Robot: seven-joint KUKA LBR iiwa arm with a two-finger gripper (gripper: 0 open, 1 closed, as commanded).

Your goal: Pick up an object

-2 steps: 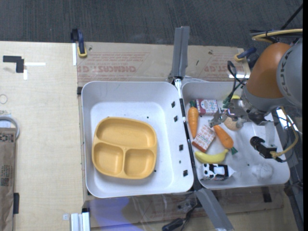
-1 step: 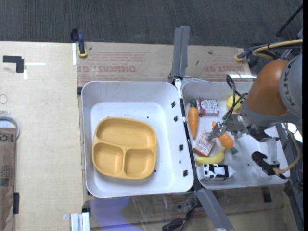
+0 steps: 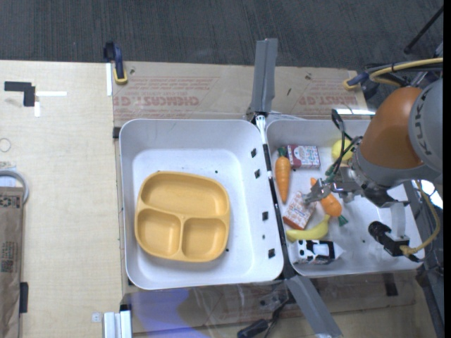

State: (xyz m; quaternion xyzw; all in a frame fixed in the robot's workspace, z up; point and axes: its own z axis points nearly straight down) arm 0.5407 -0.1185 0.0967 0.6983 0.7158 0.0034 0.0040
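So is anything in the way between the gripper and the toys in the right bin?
Nothing visible. The gripper is already down among them in the right bin, beside the small carrot and the red packet, above the banana.

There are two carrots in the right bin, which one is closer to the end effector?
The shorter carrot, right beside the end effector. The longer carrot lies apart, near the bin's left wall by the red and white carton.

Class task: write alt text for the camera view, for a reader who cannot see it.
A grey arm's end effector hovers low over the right bin, among a carrot, banana, small cartons and a cow-patterned toy. The left bin holds a yellow divided plate.
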